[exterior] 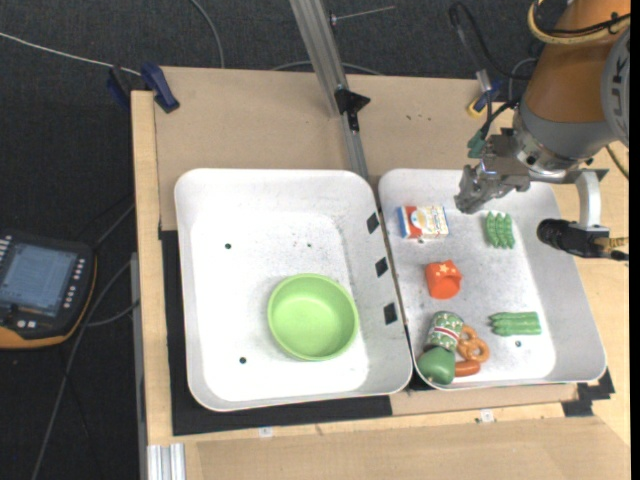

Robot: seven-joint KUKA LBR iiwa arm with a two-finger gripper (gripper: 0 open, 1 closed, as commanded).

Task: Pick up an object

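Note:
My gripper (474,200) hangs over the back of the right bin (560,288), just right of a small white carton (422,222) with red and blue print. Nothing shows between its fingers. A green ridged piece (499,230) lies just to the gripper's right. An orange block (443,279) sits mid-bin. Another green ridged piece (515,323) lies toward the front right. At the front left corner a cluster of toy food (448,346) holds green, red and pretzel-like pieces.
The left bin (215,268) holds a light green bowl (312,316) near its front right. A metal post (325,58) slants up from between the bins at the back. Black clips (381,265) line the seam between the bins.

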